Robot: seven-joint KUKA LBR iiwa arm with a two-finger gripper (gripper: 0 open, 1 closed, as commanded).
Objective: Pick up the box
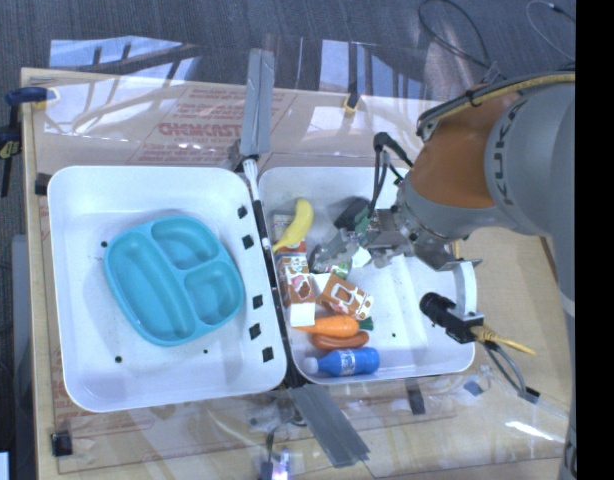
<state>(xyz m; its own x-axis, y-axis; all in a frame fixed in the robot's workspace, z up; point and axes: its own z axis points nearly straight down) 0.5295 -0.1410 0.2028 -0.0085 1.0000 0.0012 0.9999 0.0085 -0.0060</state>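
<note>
A small orange and white box lies tilted in the middle of the right bin. A second red and white carton lies just left of it, by the bin's left wall. My gripper hangs over the right bin, just above and behind the orange box, with its tip close to the box's upper edge. The grey arm with its orange band reaches in from the right and hides the bin's back right part.
A yellow banana lies behind the cartons. An orange carrot and a blue bottle lie near the front wall, a small green and white piece beside them. The left bin holds a blue divided plate.
</note>
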